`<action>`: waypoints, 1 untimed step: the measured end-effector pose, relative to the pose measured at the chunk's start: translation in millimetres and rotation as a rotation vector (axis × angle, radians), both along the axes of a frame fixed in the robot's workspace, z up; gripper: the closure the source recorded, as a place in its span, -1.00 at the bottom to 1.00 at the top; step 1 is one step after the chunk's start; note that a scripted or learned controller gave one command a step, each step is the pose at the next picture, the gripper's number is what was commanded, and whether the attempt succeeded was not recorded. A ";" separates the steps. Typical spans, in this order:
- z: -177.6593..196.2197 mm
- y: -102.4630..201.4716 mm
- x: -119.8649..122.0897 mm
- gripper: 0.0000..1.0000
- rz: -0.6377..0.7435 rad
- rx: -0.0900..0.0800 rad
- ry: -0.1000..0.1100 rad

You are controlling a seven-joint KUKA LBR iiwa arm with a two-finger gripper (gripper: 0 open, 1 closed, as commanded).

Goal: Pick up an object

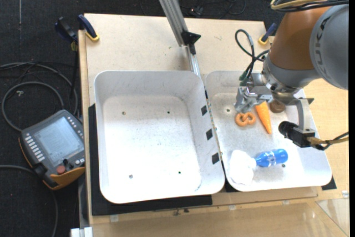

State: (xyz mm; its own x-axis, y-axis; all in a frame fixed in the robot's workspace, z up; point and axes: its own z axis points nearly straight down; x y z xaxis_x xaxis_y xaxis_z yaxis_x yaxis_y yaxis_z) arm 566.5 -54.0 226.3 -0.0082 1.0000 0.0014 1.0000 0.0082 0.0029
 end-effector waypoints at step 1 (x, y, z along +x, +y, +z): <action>-3.7 48.5 26.8 1.00 0.000 0.000 0.000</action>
